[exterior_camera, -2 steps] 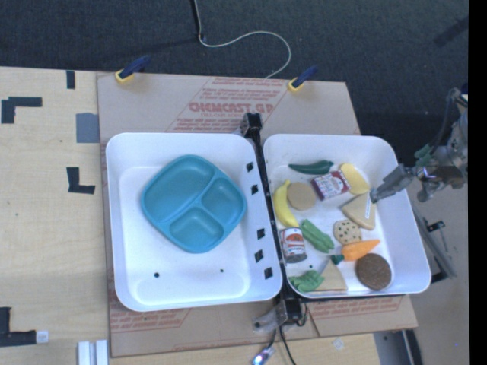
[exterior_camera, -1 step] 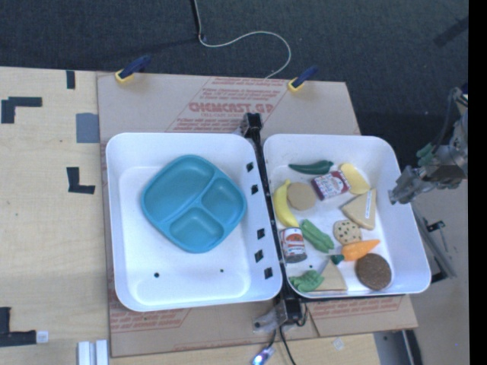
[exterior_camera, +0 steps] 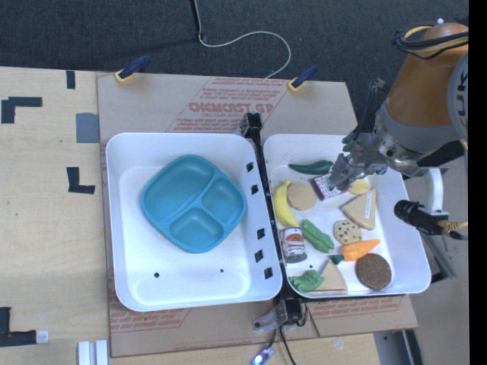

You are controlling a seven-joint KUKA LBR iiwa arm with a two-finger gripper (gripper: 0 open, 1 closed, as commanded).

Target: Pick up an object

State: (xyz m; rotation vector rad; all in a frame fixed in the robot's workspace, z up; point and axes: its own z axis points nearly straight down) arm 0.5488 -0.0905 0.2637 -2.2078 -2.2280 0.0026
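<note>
My fingers (exterior_camera: 340, 178) hang low in the right bin (exterior_camera: 407, 284), just right of the banana (exterior_camera: 284, 204), touching a purple packet (exterior_camera: 329, 188); whether they're clenched, I cannot tell.

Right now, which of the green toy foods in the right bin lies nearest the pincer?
The dark green chili pepper at the bin's upper middle, just left of the pincer. The green pickle and leafy piece lie farther down.

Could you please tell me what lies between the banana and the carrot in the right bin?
In the camera view, a green pod-like vegetable lies between the banana and the carrot, running diagonally.
</note>
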